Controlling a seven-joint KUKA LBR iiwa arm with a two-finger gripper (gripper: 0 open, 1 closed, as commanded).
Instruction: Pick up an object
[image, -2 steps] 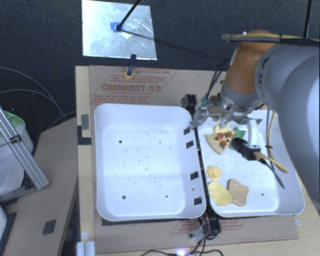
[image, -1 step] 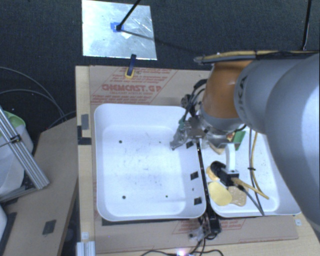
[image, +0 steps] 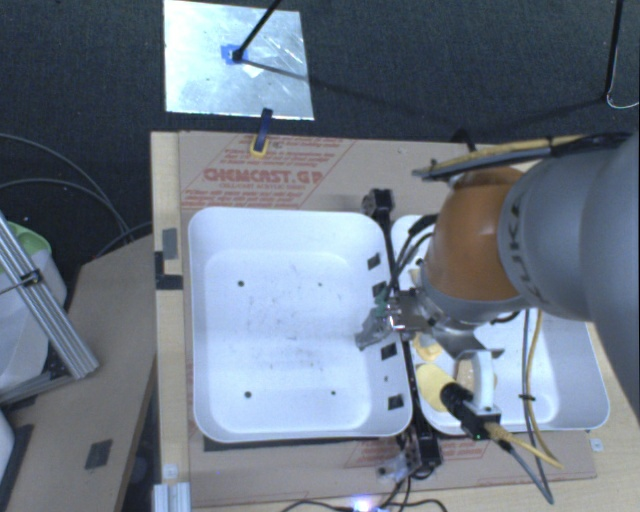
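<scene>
Over the wall between the two bins, my gripper (image: 378, 328) hangs at the left bin's (image: 280, 225) right edge; its state I cannot tell. My arm (image: 560, 240) hides much of the right bin (image: 585, 400), where a yellow object (image: 435, 382) peeks out.

Two shallow white plastic bins sit side by side on the surface: the left bin (image: 290, 320) and the right bin (image: 570, 380). One grey arm with an orange band (image: 500, 250) reaches over them. One pale yellow object (image: 432, 380) lies in the right bin, partly hidden.
</scene>
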